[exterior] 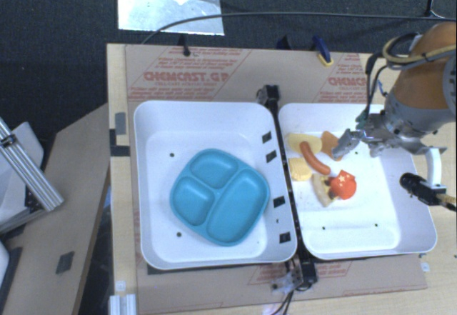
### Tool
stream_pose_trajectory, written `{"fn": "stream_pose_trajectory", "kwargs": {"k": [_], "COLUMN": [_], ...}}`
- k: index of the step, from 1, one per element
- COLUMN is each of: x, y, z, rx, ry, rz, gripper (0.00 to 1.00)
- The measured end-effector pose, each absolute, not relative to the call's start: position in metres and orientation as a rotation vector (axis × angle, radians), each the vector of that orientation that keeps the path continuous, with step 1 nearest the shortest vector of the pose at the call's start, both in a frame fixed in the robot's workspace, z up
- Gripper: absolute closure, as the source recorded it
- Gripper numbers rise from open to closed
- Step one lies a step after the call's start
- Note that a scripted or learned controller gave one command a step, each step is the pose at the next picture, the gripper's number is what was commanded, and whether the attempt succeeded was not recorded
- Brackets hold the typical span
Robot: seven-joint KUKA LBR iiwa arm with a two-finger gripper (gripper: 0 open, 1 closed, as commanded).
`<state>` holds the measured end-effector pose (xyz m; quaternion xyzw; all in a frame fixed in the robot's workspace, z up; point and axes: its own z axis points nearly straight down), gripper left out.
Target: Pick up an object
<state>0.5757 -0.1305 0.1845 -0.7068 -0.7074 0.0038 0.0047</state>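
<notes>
The right bin (378, 235) holds several toy foods near its left wall. A reddish sausage (315, 158) lies aslant between a yellow slice (298, 141) and a yellow cube (301, 171). An orange piece (329, 140) sits just right of the sausage's upper end. Below them, a red tomato (344, 185) rests against a tan wedge (323, 193). My gripper (348, 143) hangs low over the bin, right beside the orange piece and above the tomato. Nothing is visibly held in it.
A blue divided plate (219, 196) lies in the left bin (164, 135). The ridge (280, 163) between the bins carries black clips. A black part (420, 188) of the arm juts out over the right bin's right side.
</notes>
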Motion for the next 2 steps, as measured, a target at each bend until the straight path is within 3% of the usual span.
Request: {"fn": "stream_pose_trajectory", "kwargs": {"k": [1,2], "x": [0.579,0.574], "y": [-0.130,-0.138], "z": [0.192,0.134], "rx": [-2.218,-2.219], "ry": [-2.226,-2.221], "rz": [-0.001,0.003], "gripper": [0.00,0.00]}}
